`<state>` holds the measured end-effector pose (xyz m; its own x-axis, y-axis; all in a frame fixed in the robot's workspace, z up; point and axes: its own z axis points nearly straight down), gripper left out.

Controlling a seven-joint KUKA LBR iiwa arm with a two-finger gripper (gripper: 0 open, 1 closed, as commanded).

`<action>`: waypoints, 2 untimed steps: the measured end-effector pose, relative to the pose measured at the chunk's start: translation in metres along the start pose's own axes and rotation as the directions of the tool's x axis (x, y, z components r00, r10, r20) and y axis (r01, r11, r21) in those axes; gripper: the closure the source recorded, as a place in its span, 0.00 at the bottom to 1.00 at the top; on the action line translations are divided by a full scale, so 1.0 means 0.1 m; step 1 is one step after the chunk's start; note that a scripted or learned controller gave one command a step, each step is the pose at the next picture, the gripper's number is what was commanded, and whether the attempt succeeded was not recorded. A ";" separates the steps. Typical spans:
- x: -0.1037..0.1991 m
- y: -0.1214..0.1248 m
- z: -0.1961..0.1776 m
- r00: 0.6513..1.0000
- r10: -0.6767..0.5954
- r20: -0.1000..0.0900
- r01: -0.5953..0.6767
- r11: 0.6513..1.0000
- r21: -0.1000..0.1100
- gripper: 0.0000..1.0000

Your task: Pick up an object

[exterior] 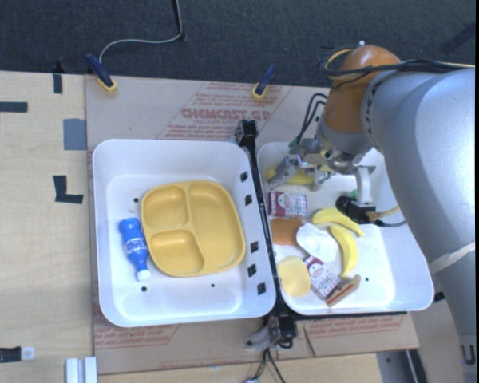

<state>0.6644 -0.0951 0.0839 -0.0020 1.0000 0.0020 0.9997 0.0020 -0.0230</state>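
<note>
A dark carpet (223, 14) fills the picture from ten to two o'clock, with a thin cable (156, 38) trailing across it. Below lies a pale wooden bench (32, 238), marked with black tape (64, 190) at nine o'clock. A cardboard sheet (184, 110) covers the bench's middle, held by two yellow-and-blue clamps (101, 72) at its far edge.

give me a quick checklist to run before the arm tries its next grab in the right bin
1. Pincer over the right bin: ok, at its far end.
2. Pincer open or shut: cannot tell, wrist hardware blocks the view.
3. Anything held already: cannot tell.
4. Targets within the bin: ok; banana, small carton and white wrapper lie there.
5. Targets well separated: not ok, they crowd and overlap.
6. Left bin items out of the way: ok; yellow plate and blue bottle sit apart.
</note>
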 end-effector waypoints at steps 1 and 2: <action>0.00 -0.02 -0.07 1.000 0.000 -0.001 0.000 1.000 0.009 1.00; 0.00 -0.03 -0.07 1.000 0.000 -0.002 0.000 1.000 0.011 0.00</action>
<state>0.6619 -0.0946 0.0907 -0.0019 1.0000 0.0040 0.9994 0.0020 -0.0341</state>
